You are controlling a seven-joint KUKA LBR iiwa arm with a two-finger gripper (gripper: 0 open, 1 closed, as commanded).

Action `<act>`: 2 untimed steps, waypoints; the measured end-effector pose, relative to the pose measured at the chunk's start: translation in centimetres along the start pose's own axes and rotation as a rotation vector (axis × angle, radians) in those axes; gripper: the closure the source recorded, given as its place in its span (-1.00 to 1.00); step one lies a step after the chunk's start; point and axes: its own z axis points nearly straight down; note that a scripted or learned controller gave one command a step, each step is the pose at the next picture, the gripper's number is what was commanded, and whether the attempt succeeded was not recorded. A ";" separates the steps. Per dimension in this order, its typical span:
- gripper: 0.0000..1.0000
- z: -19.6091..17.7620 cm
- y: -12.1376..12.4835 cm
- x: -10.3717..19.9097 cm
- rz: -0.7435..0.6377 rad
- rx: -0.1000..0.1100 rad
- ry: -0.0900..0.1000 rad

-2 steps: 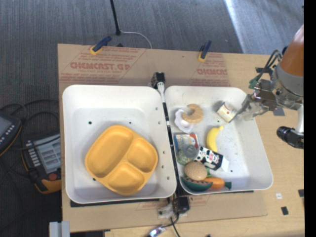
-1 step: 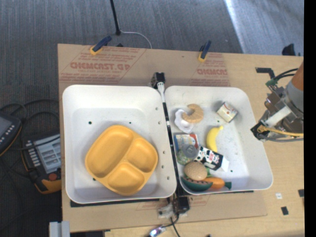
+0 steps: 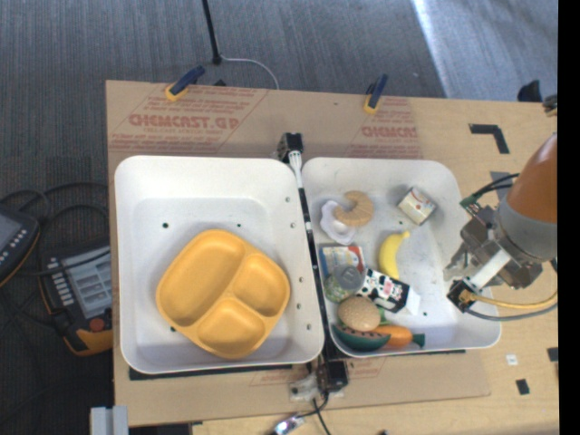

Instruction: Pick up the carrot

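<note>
A: Where does the carrot (image 3: 397,337) lie?

B: In the right bin (image 3: 433,275), at about six o'clock on that bin's floor, close against the near wall; it lies flat, roughly along that wall, its green end pointing to three o'clock.

A: What is around it?

B: A dark green curved piece (image 3: 355,340) touches it at nine o'clock; a tan round bun (image 3: 360,314) sits just beside it at ten o'clock; a black-and-white spotted packet (image 3: 383,290) lies near it at twelve o'clock; the banana (image 3: 391,254) is farther up, near the bin's middle; a small white carton (image 3: 416,205) stands at one o'clock in the bin.

A: And the gripper (image 3: 473,247)?

B: At three o'clock of the right bin, over its right rim; from the carrot it lies at about two o'clock, well apart, with nothing seen in its grasp; whether it is released or clenched I cannot tell.

A: The arm (image 3: 535,208)?

B: It comes in from three o'clock, grey with an orange band.

A: The left bin (image 3: 181,188)?

B: It holds a yellow divided plate (image 3: 227,290), sitting toward six o'clock of that bin.
</note>
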 end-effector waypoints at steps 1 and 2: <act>1.00 -11.0 2.4 3.1 0.259 -0.002 0.001; 1.00 -11.9 2.4 3.1 0.257 -0.001 -0.002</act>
